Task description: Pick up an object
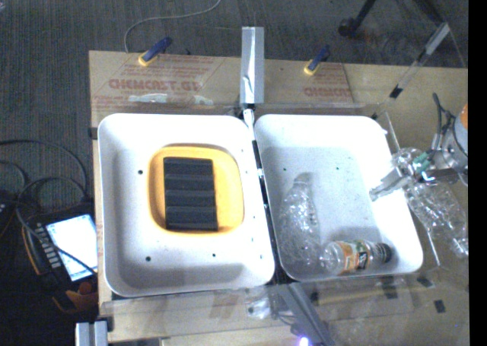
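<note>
My gripper (407, 168) hangs over the right rim of the right bin (327, 139), reaching in from the right. A crumpled clear plastic piece (439, 214) lies just below and to the right of it, past the bin's rim; whether it is gripped is unclear. Inside the right bin lie a clear crushed bottle (298, 214) near the left wall and a clear bottle with an orange label (354, 255) along the front wall. The left bin (122, 207) holds a yellow tray (232, 185) with a black ribbed block (190, 194) on it.
A grey upright post (252, 63) stands behind the seam between the bins. Two blue-and-yellow clamps (154, 50) (317, 59) sit on the brown board at the back. A tablet (70, 242) and cables lie on the floor to the left.
</note>
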You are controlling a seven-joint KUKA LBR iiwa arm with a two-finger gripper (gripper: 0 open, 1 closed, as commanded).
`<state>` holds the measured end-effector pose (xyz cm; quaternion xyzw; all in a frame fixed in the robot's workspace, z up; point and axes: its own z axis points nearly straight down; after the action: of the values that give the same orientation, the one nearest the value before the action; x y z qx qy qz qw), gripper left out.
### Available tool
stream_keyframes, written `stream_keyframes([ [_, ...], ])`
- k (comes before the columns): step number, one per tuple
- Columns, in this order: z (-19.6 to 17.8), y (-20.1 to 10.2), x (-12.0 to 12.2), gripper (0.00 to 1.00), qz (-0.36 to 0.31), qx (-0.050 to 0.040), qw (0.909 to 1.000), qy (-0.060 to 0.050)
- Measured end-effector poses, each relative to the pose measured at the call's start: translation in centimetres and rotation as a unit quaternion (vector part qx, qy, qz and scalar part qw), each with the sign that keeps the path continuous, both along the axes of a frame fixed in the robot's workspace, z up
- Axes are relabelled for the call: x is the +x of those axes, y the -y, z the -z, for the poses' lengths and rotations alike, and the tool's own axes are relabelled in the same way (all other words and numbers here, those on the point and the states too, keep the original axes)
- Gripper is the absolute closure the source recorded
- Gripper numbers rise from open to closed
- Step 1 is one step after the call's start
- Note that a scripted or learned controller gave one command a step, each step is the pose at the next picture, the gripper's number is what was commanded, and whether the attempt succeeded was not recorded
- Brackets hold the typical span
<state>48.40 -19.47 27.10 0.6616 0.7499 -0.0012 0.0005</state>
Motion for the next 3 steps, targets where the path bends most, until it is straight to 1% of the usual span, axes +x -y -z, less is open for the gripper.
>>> stream_keyframes([
  [1,10.5,-1.1,0.0,0.00,-0.065,0.0022,0.9979,-0.001],
  [2,16.2,-8.1,10.2,0.00,0.036,0.0008,0.9993,0.000],
  [3,12.4,-0.9,6.6,0.00,0.100,-0.0004,0.9950,-0.001],
])
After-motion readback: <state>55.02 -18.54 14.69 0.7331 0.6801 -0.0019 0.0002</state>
